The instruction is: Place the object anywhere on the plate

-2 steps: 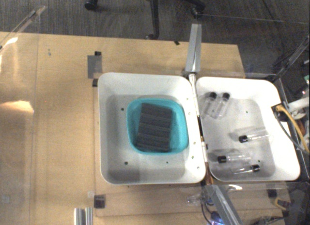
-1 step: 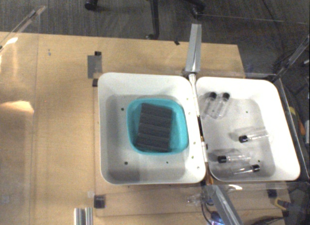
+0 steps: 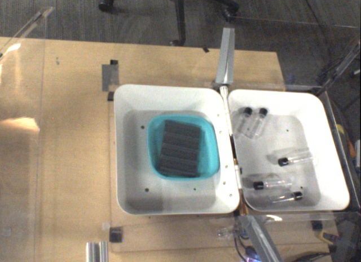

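Closest to the camera, the wooden tabletop (image 3: 56,199) is running along the lower edge and carrying two white bins side by side. I cannot tell whether the hand is open or closed, so places are being given from the side it reaches in from. The near bin (image 3: 324,142) is holding five small clear bottles (image 3: 294,158) with black caps, two lying together towards its back and three scattered towards its front. The far bin (image 3: 169,93), across the shared wall, is holding a teal plate (image 3: 210,148). A dark ribbed block (image 3: 179,148) is lying flat in the middle of the plate, inside its rim. I am taking this block to be the task's thing, so the placing appears done. It is looking like foam or rubber, so it is probably light, a little soft and not fragile, with ridges offering grip. The best hold would be across its narrower width at mid-length, fingers on the two long sides. The plate's raised rim is crowding those sides and leaving little room. A reach would be crossing the wall between the bins, where a metal post (image 3: 225,58) is standing at the back. The bottles, round and likely to roll, are lying well apart from the plate. A chair (image 3: 177,1) is standing on the floor beyond.
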